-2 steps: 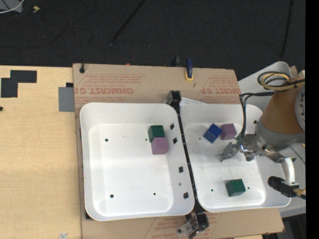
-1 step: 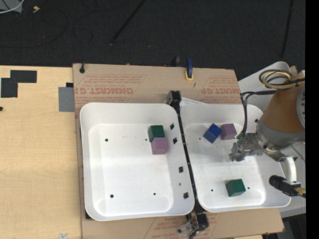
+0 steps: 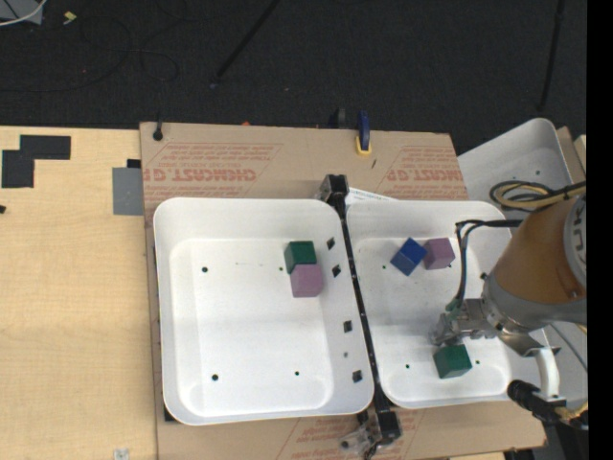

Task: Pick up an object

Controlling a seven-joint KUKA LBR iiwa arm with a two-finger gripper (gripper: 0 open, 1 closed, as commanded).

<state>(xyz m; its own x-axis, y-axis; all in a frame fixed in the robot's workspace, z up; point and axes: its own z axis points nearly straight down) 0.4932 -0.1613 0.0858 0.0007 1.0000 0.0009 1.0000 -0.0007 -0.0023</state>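
Bench [image 3: 67, 286] under two white bins [image 3: 192, 257]

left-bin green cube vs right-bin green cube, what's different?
The left-bin green cube sits in the left bin, touching a purple cube; the right-bin green cube lies alone near the right bin's front, just below the tool. The left looks darker. Both are similar-sized.

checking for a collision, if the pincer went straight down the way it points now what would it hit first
Most likely the green cube in the right bin: the pincer hangs just above it in the camera view. Depth is unclear, so it might instead miss it and meet the bin floor.
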